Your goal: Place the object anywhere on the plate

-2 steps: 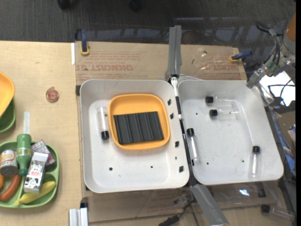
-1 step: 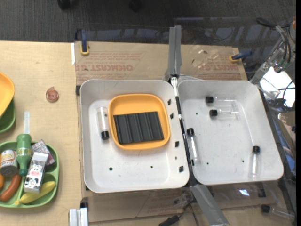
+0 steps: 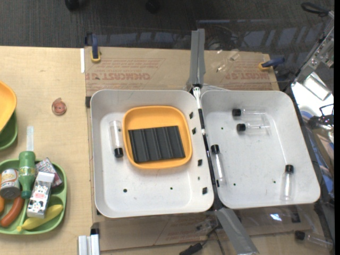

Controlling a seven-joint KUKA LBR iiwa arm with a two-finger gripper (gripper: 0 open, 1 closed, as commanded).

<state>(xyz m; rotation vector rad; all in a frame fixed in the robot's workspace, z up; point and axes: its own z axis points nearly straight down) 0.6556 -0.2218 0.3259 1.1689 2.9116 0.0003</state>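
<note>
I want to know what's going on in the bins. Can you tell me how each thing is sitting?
Orange plate: flat in left bin, dark ridged block on it.
Vial beside plate: lying flat, left of plate.
Two vials: lying flat, top of right bin.
Vial at divider: lying along right bin's left wall.
Corner vial: lying flat, lower right.

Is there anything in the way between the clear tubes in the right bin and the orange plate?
Yes. The raised rims where the two bins meet run between the tubes and the orange plate. A dark ridged pad already covers much of the plate.
</note>
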